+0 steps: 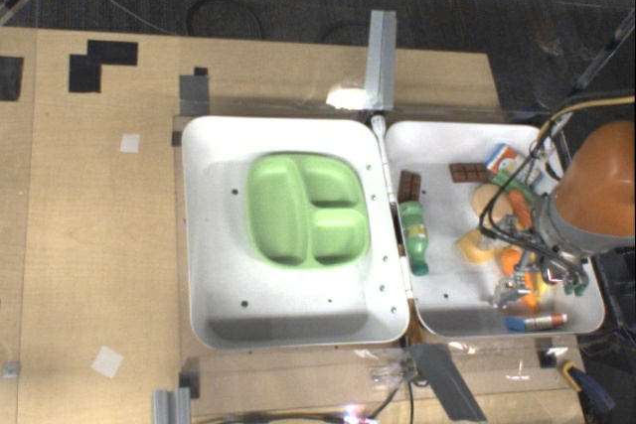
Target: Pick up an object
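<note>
My gripper (pixel 519 289) is low in the right bin (pixel 437 313), near its front right corner, among a cluster of small objects. Orange pieces (pixel 513 258) and a yellow object (pixel 475 246) lie right beside it. A red and blue marker (pixel 535 321) rests just in front of it. A green bottle (pixel 413 238) lies along the bin's left wall, with a brown bar (pixel 408 184) behind it. Another brown bar (pixel 468 173) and a blue and white packet (pixel 501 157) sit at the back. The arm's orange band (pixel 601 179) hides part of the bin's right side.
The left bin (pixel 214 213) holds a green divided plate (pixel 304 209). A metal post (pixel 382 60) stands behind the seam between the bins. Cables (pixel 542 154) loop over the right bin's back corner. Wooden bench surface (pixel 89 243) spreads to the left.
</note>
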Robot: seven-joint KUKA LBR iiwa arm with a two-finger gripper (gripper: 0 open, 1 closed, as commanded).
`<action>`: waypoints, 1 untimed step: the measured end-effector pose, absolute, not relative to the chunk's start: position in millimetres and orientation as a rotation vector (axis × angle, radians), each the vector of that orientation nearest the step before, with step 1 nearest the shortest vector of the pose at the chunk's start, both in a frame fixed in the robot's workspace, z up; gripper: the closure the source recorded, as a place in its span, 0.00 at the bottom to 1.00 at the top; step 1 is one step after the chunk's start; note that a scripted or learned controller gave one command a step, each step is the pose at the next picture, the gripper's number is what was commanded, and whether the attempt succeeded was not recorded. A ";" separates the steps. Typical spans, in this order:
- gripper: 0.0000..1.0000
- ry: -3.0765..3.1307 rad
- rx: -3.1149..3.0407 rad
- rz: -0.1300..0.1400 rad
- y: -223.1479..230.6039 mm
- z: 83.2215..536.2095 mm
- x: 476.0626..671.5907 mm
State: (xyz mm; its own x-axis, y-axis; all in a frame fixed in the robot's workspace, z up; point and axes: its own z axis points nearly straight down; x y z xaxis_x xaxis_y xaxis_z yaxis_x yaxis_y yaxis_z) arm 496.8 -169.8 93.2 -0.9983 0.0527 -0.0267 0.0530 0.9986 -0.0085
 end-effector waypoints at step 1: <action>0.00 3.110 -0.082 -0.016 -147.0 93.5 495.3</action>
